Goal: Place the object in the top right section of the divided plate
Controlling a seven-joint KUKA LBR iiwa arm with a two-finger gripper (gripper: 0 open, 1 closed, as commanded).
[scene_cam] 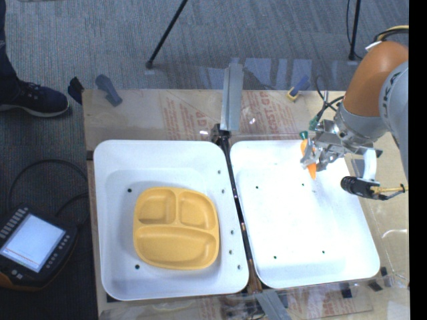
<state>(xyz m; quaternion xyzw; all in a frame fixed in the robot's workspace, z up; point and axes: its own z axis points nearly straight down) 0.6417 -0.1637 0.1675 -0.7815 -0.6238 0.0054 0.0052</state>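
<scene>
A yellow divided plate [177, 227] with three sections lies in the left white bin [113, 172]. Above the upper right part of the right bin [300, 245], my gripper [315, 157] is shut on a small orange object [311, 168] that has a green tip at its top. The object hangs between the fingers, its orange end pointing down over the bin floor. Gripper and object are far to the right of the plate, across the wall between the two bins.
A grey metal bar [233, 102] stands at the back where the bins meet. A black cylinder [357, 187] juts from the arm's wrist over the right bin. A teach pendant [30, 245] and a shoe [33, 99] lie on the floor at left.
</scene>
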